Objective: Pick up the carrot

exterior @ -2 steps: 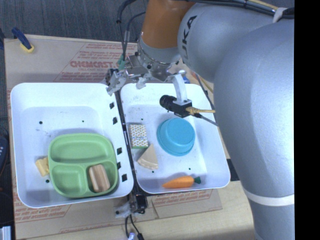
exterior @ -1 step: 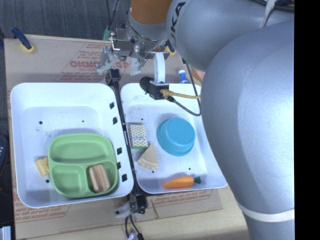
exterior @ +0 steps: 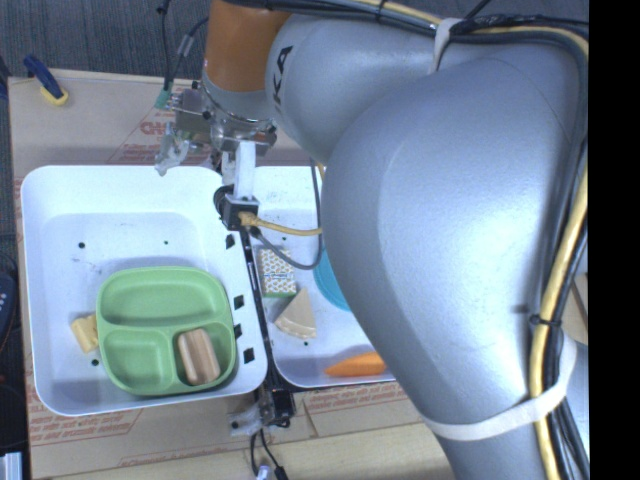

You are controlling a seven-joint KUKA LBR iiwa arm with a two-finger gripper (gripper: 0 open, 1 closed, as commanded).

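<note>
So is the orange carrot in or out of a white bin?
In: the orange carrot lies on the floor of the right white bin, near its front wall, untouched.

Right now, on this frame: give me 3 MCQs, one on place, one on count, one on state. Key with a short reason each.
1. Where does the carrot lie?
A. in the green tray
B. in the right bin, near its front edge
C. on the cardboard behind the bins

2. How many compartments does the green tray have?
A. two
B. three
C. five

3. What state is the carrot in?
A. lying flat on the bin floor
B. standing upright
C. stacked on the bread

Key: 1 B, the orange piece sits on the right bin floor by the front wall. 2 B, one long section and two smaller ones. 3 A, it rests lengthwise, apart from the bread wedge.
</note>
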